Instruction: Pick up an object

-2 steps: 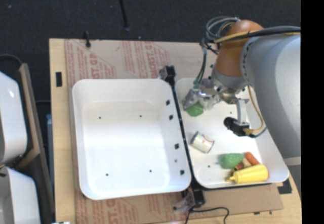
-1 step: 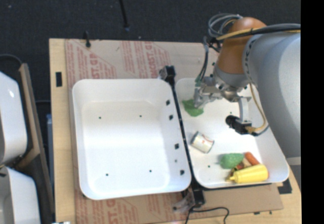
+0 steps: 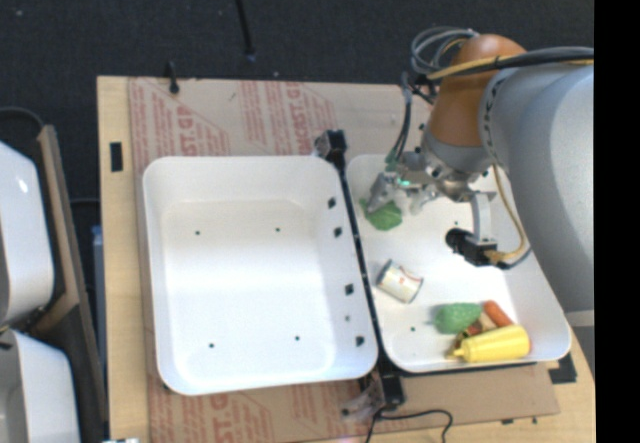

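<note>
- Gripper point(image 3: 383, 199) is low in the right bin point(image 3: 440, 356), near its top-left corner, right at a small green object point(image 3: 384, 217).
- Step in hand, I'd say: closing in for the grasp on that green piece; nothing lifted yet.
- Jaw state: cannot tell, too small and blurred at the tip.
- Other candidates lie nearer the front: a white cup on its side point(image 3: 399, 282), a green lump point(image 3: 458, 316), an orange piece point(image 3: 496, 312), a yellow bottle point(image 3: 492, 344).
- Left bin point(image 3: 160, 191) bare.
- Next move calls for a firm pinch, then a straight lift clear of the bin wall.
</note>
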Available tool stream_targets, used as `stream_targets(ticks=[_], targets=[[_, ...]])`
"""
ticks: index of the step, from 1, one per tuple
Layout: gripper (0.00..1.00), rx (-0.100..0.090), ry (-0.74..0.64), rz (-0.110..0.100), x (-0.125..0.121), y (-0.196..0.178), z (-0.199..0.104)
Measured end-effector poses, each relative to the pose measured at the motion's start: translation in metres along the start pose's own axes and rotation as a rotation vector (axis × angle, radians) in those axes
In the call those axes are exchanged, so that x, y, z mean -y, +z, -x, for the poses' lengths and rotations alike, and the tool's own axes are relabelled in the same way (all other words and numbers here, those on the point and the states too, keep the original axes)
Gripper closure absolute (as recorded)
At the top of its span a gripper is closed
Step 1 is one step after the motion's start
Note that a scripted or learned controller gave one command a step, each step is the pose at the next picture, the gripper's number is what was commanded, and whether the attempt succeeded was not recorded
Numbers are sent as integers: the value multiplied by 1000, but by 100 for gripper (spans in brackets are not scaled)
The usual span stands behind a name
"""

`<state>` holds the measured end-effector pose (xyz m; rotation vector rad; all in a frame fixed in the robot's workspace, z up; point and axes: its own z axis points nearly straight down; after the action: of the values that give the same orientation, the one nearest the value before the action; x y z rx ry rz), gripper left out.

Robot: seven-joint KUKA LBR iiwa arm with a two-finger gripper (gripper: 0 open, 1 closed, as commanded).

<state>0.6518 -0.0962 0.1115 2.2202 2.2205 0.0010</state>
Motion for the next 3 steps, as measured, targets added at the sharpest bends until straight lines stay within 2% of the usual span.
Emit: stream_targets(ticks=[1, 2, 3], targets=[[0, 0, 1, -2, 10, 11, 7], [100, 0, 1, 1, 9, 0, 7], [0, 0, 1, 0, 9, 0, 7]])
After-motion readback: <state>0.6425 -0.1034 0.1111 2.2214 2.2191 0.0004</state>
